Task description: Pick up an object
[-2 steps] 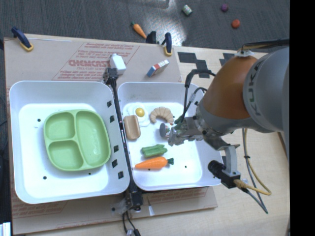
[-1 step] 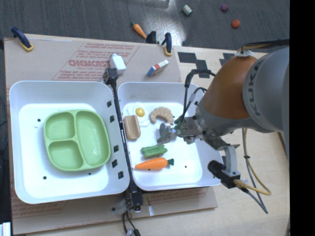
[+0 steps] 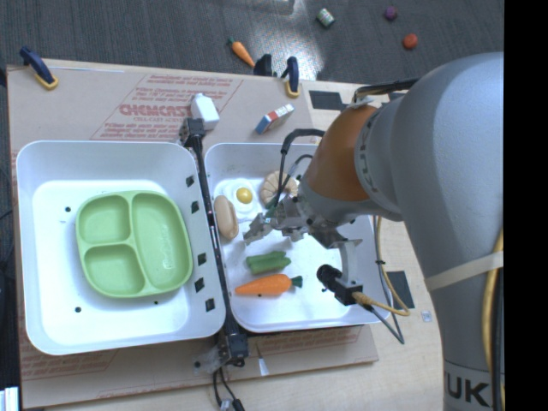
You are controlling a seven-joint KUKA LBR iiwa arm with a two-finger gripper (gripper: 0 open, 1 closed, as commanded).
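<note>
From above, the claw (image 3: pixel 272 223) hangs low in the right bin (image 3: pixel 364 315), and whether it grips anything can't be told. The green pepper (image 3: pixel 268 262) lies just below it, with the carrot (image 3: pixel 267 286) beyond. Both run left-right. The bread roll (image 3: pixel 226 216) sits just left.

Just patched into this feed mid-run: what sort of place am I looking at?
Most likely a robotics lab pick-and-place bench: two white bins clamped onto cardboard, toy food such as a carrot and fried egg, a green divided plate, and carpet with stray toys behind.
</note>
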